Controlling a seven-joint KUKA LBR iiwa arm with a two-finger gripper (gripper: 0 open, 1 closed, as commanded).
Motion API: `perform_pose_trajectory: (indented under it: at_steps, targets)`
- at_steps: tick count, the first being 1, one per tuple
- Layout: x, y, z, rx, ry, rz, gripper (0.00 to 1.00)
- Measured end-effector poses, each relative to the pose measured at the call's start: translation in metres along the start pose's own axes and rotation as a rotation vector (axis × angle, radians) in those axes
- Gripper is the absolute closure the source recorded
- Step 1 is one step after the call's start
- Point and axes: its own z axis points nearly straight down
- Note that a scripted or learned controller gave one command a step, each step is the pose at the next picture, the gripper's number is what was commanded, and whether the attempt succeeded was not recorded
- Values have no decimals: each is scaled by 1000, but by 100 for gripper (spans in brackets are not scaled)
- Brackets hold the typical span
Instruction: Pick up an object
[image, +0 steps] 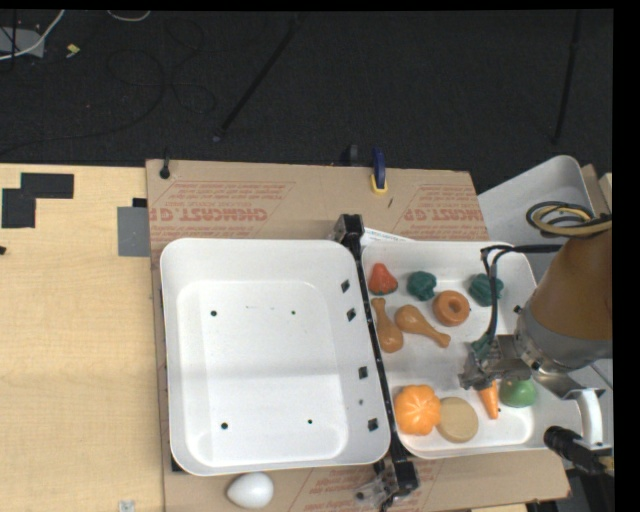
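Gripper hangs low in the right bin, I cannot tell its grip, just above a small carrot and green ball; I'd say it should settle squarely over one before closing.

Two bins sit side by side on a cardboard sheet. The right bin holds toy foods; the gripper hangs at its four o'clock. An egg lies outside the left bin, at six o'clock.
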Motion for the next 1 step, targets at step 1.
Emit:
perform_pose_trajectory:
  at_steps: [1]
  targets:
    - [0, 0, 0, 0, 0, 1, 0]
